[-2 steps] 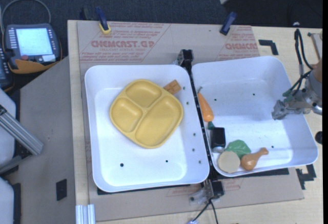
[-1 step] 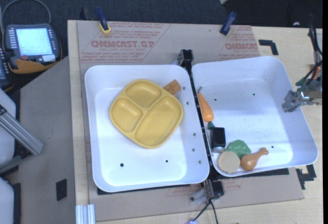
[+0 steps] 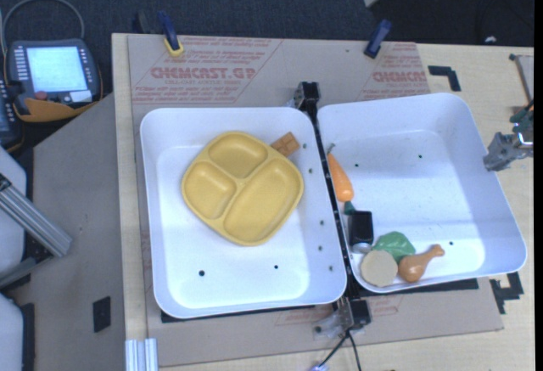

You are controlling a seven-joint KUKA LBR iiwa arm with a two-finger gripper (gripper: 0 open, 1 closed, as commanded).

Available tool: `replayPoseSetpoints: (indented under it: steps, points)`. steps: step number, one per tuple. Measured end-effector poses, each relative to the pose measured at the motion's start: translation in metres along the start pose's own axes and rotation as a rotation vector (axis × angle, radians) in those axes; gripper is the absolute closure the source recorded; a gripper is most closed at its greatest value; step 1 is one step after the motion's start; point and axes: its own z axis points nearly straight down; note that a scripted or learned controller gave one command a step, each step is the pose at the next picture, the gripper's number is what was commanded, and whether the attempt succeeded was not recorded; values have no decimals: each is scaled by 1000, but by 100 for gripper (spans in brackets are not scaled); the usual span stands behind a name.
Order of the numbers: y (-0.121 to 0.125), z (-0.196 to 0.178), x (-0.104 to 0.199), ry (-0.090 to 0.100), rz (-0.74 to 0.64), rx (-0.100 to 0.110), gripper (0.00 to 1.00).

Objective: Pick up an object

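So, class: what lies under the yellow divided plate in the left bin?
A brown block pokes out from beneath the yellow plate at its upper right edge; the rest is covered by the plate, so its full shape stays hidden.

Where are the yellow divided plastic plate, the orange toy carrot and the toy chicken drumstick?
Yellow divided plastic plate [image 3: 243, 188]: camera view, on its centre, where the dividers meet.
Orange toy carrot [image 3: 340, 178]: camera view, mid-body.
Toy chicken drumstick [image 3: 415, 265]: camera view, on the meaty end.

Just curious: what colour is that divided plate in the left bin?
The divided plate is plain yellow, clear in the camera view.
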Motion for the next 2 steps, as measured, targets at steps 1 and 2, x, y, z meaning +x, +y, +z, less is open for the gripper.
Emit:
replayPoseSetpoints:
  steps: [1,2]
  points:
    - [7,-2,54,6,-5,8,100]
    - [24,15,104,7,-1,10,100]
